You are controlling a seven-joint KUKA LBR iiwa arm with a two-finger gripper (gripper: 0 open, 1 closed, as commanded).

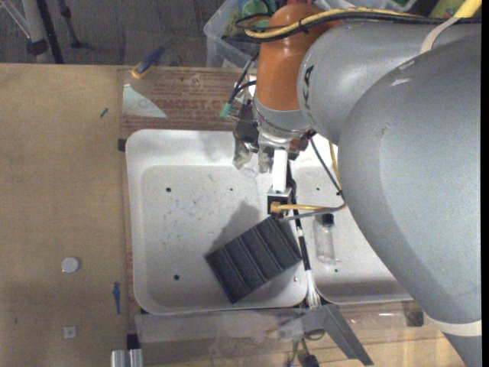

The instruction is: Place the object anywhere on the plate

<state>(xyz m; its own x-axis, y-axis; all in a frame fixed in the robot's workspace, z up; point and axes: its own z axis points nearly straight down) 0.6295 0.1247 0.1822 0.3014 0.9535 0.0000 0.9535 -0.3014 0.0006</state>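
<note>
A dark grey ribbed plate [252, 260] lies tilted in the near right corner of the left bin [164, 228]. A small clear bottle [326, 239] lies in the right bin [359, 281], just past the wall between the two bins. My gripper [254, 160] hangs over the far right part of the left bin, well behind the plate and to the left of the bottle. Its two pale fingertips [242, 159] stand a little apart, open, with nothing between them.
The grey arm covers most of the right bin. A brown cardboard sheet [183, 105] lies behind the left bin, and a clear box of colourful toys [252, 14] stands further back. Bare wooden bench [61, 205] stretches to the left.
</note>
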